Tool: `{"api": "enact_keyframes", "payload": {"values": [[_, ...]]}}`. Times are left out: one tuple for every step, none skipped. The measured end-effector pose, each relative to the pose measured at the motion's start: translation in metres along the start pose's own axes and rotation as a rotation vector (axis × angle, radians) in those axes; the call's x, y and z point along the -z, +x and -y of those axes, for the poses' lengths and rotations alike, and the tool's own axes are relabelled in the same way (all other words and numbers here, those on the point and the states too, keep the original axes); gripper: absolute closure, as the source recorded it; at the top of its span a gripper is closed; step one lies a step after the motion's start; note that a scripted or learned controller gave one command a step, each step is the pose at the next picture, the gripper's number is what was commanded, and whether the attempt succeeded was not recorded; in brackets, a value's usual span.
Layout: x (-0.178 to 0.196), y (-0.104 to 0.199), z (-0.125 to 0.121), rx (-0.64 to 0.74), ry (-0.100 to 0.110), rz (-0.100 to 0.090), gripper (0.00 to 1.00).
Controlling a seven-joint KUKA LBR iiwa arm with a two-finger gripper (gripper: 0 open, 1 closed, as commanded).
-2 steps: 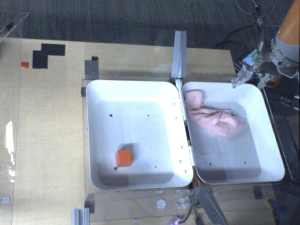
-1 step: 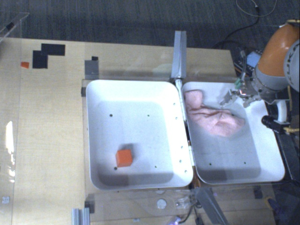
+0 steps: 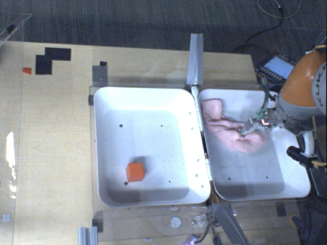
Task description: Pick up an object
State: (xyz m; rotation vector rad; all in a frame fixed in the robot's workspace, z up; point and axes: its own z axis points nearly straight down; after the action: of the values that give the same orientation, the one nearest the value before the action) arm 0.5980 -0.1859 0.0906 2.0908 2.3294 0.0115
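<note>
Two white bins sit side by side on the bench. The right bin [image 3: 265, 180] has a floppy pink cloth [image 3: 230, 129] in it, and the left bin [image 3: 110, 106] has a small orange block [image 3: 135, 172]. The gripper [image 3: 251, 127] is low over the right end of the cloth, touching it or just above it. The cloth lies long from its bunched upper-left end, close to the wall between the bins, toward the gripper. I cannot tell how its tips are set. The block is far off to the left, so the cloth looks like the thing to grab.
</note>
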Motion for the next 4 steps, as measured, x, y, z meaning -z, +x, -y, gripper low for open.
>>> {"api": "enact_keyframes", "payload": {"values": [[0.001,0.03,0.008,0.211,-0.003,0.002,0.0],[0.002,0.068,0.021,0.351,-0.006,0.002,0.0],[0.015,0.069,0.017,0.352,-0.015,0.004,1.0],[0.057,0.05,0.031,0.407,0.003,-0.002,1.0]]}}
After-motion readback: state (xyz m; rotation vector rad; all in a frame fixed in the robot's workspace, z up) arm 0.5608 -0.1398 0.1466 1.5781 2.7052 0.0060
